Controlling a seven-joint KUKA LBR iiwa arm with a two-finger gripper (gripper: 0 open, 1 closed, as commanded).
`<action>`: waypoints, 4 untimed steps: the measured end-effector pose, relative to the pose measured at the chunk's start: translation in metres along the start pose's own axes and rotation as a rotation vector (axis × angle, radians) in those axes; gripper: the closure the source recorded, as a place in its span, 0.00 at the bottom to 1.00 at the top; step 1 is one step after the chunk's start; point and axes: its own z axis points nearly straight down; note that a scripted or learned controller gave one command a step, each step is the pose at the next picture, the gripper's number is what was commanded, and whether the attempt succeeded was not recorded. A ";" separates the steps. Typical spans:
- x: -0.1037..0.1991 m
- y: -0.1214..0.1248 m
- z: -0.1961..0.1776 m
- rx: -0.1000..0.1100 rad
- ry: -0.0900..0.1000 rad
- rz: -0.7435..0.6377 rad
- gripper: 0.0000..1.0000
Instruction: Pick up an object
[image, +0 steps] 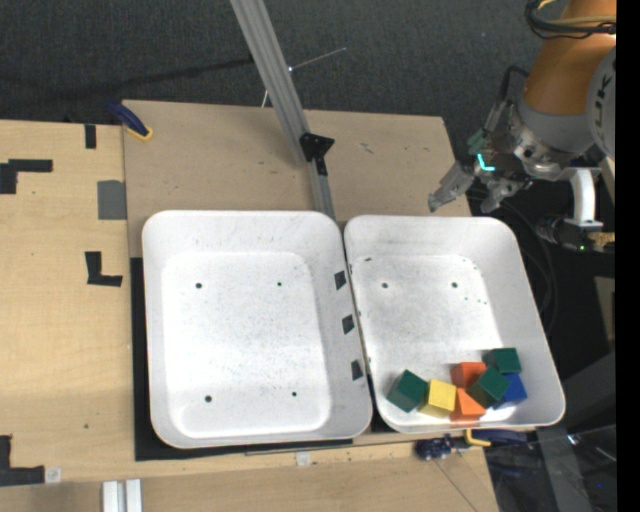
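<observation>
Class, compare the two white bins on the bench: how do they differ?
The right bin holds a cluster of coloured blocks in its near corner; the left bin holds no blocks. The gripper hovers beyond the right bin's far edge, away from the left bin. Both are shallow and white.

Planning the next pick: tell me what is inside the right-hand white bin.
The right-hand shallow white bin holds a cluster of small coloured blocks in its near right corner: green, yellow, orange and blue. They are packed together and overlapping, so any pieces underneath are covered and the count is uncertain.
</observation>
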 end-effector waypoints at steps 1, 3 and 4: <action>0.000 0.001 -0.003 -0.005 -0.002 -0.001 0.00; -0.001 0.002 0.095 0.000 -0.002 -0.001 0.00; 0.001 -0.004 0.140 0.001 -0.002 0.000 0.00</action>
